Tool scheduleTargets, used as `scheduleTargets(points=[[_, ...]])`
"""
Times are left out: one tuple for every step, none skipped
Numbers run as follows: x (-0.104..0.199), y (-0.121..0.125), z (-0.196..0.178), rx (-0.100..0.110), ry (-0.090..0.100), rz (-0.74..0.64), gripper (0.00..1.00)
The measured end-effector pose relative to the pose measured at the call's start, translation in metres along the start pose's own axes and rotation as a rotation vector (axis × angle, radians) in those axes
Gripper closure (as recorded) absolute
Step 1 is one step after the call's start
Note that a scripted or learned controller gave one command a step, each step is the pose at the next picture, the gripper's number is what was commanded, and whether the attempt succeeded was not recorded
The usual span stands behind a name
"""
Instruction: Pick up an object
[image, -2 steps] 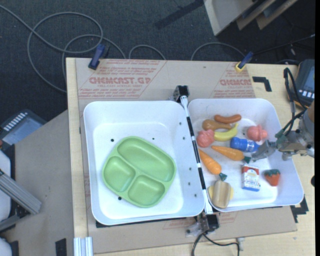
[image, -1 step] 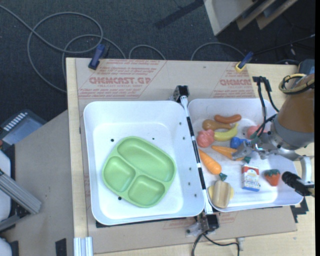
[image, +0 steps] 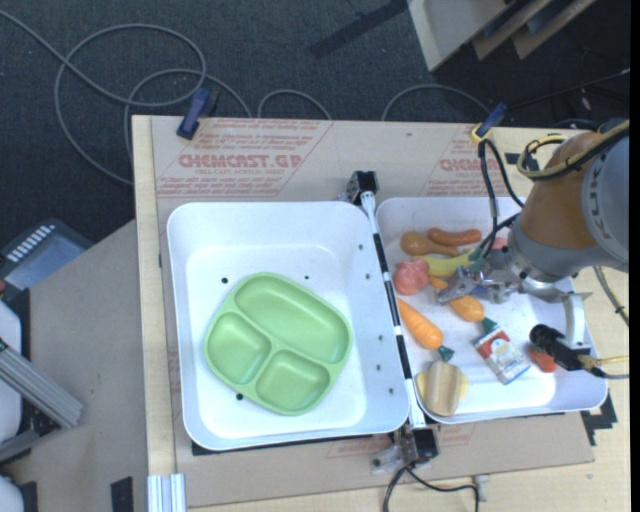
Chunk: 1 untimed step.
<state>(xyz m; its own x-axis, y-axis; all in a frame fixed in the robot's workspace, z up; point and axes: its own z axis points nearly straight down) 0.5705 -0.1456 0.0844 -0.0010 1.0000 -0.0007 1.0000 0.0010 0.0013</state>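
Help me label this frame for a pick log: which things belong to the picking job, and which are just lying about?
Job: hand; carrot, hot dog, pink toy, small carton, all in the right bin.

Lying about: green divided plate, left bin, blue clamp, floor cables.

Two bins stand side by side on the counter (image: 250, 150). The left bin (image: 190, 240) holds a divided plate (image: 278, 342), lying near its middle. The right bin (image: 575, 395) holds many small things. At its back lies a sausage (image: 453, 238), and a banana (image: 450, 264) lies just in front of it. Left of the banana is a round toy (image: 410, 277), close to the wall between the bins. A carrot (image: 420, 324) lies in front of that. At the front edge lies a shell-shaped piece (image: 441, 388). Right of the carrot lies a small carton (image: 501, 354). The arm (image: 570, 215) reaches in from the right, and its hand (image: 470, 287) is above the middle of the right bin.
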Motion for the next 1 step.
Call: scheduleTargets(points=[[0.0172,-0.0428,-0.0001,0.003,0.001,0.002,0.00]])
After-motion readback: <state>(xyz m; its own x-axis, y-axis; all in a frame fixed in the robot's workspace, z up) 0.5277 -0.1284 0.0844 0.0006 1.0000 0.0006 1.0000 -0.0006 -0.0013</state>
